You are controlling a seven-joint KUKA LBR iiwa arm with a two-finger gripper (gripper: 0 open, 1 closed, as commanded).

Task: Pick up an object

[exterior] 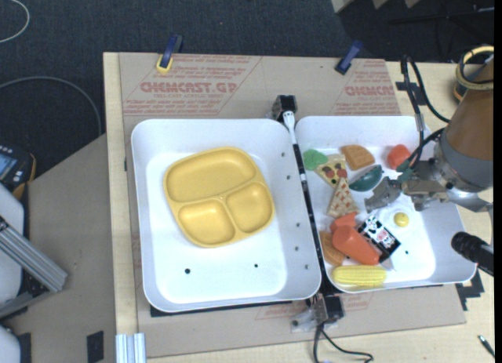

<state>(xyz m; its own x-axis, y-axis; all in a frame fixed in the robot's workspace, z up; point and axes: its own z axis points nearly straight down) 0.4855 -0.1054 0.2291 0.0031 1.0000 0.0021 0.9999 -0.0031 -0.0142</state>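
Note:
The right bin (423,263) holds several toy foods: a green piece (316,157), a pizza slice (333,172), an orange bread piece (358,155), a red tomato (398,154), a teal piece (365,178), a tan wedge (340,197), a red-orange pepper (353,244), a corn cob (359,277), a small yellow ball (401,219) and a black-and-white item (382,237). My gripper (380,198) hangs over the middle of this bin, just right of the tan wedge and below the teal piece. Nothing visibly sits in it.
The left bin (157,259) holds a yellow divided plate (218,195). A black divider clamp (285,107) sits between the bins at the back. The grey arm with its orange band (471,126) covers the right bin's right side.

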